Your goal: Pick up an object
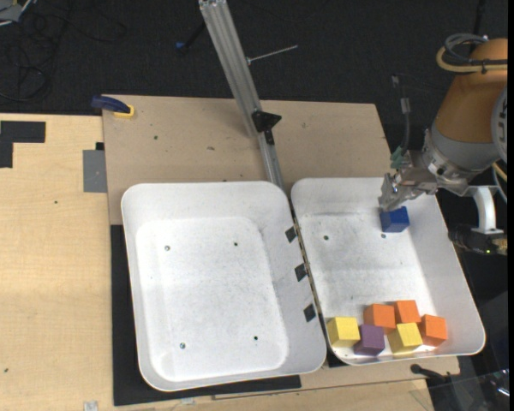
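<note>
- Fingers (392, 197) sit just above the small blue cube (395, 219); grip state cannot be told.
- Cube lies in the right white bin (428, 268), far end.
- Step judged: closing approach; next calls for descent and clamping.

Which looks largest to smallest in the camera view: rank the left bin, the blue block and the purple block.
1. Left bin, by far the largest.
2. Blue block and purple block: they look alike in size, and the gripper partly covers the blue one, so no ranking.
</note>
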`<state>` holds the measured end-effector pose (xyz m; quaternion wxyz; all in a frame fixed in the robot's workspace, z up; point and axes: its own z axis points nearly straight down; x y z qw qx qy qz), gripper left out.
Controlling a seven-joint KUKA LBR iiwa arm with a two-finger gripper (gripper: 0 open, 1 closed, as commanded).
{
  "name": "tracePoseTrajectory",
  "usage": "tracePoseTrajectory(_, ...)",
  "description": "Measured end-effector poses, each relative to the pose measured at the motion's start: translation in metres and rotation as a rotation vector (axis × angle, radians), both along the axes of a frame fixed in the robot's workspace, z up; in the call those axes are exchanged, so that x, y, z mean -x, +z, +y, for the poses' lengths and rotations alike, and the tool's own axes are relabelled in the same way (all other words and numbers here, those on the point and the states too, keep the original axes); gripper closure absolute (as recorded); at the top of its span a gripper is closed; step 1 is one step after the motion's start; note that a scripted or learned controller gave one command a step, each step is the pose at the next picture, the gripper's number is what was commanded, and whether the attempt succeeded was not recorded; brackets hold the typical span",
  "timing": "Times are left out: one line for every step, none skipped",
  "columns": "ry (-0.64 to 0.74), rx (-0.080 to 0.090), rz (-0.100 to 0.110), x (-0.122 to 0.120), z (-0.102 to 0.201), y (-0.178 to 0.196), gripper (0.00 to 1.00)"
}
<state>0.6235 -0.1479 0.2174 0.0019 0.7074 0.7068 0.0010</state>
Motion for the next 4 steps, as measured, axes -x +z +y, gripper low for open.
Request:
tracePoseTrajectory(0.002, 0.0, 0.005, 0.0, 0.0, -0.001, 1.0)
tracePoseTrajectory(0.004, -0.004, 0.007, 0.019, 0.045, 0.011, 1.0)
tracePoseTrajectory(0.005, -0.004, 0.008, 0.042, 0.095, 0.02, 1.0)
tracePoseTrajectory(0.005, -0.004, 0.01, 0.054, 0.149, 0.015, 1.0)
